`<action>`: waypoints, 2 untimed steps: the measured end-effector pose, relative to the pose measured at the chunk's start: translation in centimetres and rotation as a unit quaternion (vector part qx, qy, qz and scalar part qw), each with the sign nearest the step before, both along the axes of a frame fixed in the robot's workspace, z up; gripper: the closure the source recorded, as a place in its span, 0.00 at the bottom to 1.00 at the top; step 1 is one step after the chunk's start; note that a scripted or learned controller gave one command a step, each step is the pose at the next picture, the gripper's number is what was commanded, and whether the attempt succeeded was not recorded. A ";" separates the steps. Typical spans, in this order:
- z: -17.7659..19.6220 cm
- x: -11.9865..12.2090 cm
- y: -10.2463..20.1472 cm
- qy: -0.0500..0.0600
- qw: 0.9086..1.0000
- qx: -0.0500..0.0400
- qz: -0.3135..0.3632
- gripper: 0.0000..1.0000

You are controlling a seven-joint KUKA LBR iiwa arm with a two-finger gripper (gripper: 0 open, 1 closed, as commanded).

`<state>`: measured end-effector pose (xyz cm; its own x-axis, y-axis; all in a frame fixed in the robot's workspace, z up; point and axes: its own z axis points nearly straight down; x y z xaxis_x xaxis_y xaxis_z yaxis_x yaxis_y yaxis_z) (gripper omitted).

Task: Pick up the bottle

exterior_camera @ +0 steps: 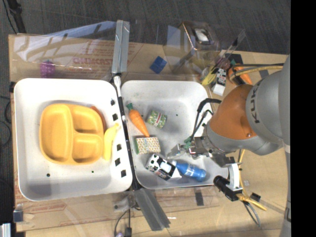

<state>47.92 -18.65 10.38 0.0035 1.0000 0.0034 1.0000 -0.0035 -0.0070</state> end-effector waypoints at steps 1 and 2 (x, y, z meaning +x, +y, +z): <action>-1.4 -0.2 4.2 -0.001 1.000 0.000 0.018 0.00; -1.3 -0.2 -1.9 -0.003 0.999 -0.001 -0.046 0.00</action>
